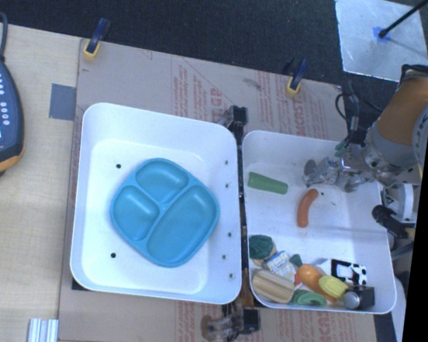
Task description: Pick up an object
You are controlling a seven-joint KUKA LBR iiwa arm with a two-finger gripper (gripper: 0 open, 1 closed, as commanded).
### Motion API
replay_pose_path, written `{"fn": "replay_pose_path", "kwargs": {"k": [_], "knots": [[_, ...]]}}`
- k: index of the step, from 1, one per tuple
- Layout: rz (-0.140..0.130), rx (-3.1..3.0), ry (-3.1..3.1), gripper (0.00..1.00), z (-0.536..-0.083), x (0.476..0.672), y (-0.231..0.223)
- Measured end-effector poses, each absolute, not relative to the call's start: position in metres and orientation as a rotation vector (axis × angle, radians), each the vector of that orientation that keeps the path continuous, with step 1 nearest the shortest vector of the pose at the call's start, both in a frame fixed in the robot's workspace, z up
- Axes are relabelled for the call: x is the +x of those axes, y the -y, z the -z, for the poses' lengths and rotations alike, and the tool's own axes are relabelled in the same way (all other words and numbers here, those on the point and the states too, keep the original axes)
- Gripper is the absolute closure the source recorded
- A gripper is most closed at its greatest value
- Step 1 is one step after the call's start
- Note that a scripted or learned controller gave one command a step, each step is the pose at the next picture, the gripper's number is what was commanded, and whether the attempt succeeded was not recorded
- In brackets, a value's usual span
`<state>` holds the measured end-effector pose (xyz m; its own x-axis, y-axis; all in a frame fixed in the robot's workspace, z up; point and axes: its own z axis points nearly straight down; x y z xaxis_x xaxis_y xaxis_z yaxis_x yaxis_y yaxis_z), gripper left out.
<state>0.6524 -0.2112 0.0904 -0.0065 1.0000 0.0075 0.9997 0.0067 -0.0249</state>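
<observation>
One likely target: orange sausage (306,207) on right bin (391,252) floor, long axis near-vertical in view, just below and slightly left of gripper (325,173). Nothing visible between gripper's tips; open or closed, cannot tell — too small, perhaps blurred

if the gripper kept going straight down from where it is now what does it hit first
Probably the bare floor of the right bin. The gripper hangs just above and right of the orange sausage, apparently clear of it, though depth is unclear from this slant.

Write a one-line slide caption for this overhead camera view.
Robot claw hovers over the right bin near a sausage; a blue plate fills the left bin.
</observation>
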Motion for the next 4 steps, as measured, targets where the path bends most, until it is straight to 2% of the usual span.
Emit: {"fn": "replay_pose_path", "kwargs": {"k": [4], "knots": [[-0.02,-2.199,2.212,0.0,-0.0904,0.6523,0.2049]]}}
